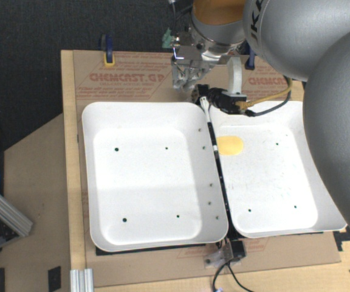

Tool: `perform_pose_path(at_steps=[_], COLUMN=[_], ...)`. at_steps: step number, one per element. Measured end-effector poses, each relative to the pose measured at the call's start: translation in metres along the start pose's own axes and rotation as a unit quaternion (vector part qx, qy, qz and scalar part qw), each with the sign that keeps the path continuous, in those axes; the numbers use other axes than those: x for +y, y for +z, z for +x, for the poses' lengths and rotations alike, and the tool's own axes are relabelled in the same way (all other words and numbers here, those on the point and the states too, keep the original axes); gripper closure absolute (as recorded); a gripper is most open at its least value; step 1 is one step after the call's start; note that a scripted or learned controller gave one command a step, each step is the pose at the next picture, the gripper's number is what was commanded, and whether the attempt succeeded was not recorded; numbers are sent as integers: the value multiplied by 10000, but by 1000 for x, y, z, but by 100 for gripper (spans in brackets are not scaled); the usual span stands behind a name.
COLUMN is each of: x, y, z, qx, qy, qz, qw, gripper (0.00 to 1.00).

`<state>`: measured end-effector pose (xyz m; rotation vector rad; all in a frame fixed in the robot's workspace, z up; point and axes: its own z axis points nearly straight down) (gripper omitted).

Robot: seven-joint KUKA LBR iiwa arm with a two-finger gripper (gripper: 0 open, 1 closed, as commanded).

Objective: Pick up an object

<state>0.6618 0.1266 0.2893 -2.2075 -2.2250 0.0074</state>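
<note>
A flat yellow object (229, 145) lies in the right bin (284, 212), near its far-left corner and just beside the wall shared with the left bin (144, 181). So close to that wall, a descent could strike the rim or slide off. The gripper (187, 78) hovers beyond the bins; I cannot tell its state.

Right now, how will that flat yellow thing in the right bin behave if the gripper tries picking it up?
The flat yellow rounded object lies low on the right white bin, so fingers may struggle to get under it. It looks thin and probably light, likely to slide rather than roll. Whether it is stiff or floppy is unclear.
</note>
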Motion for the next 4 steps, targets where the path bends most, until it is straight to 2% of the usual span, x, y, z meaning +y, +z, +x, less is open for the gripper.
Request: perform_pose_path(at_steps=[1,2,3,4], x=[3,6,-18,-8], y=[74,12,-12,-75], z=[106,63,94,-19], qx=[3,-5,3,-22], qy=[-11,55,19,90], qz=[2,-77,-63,-96], qw=[10000,10000,10000,9999], gripper=[100,100,100,100])
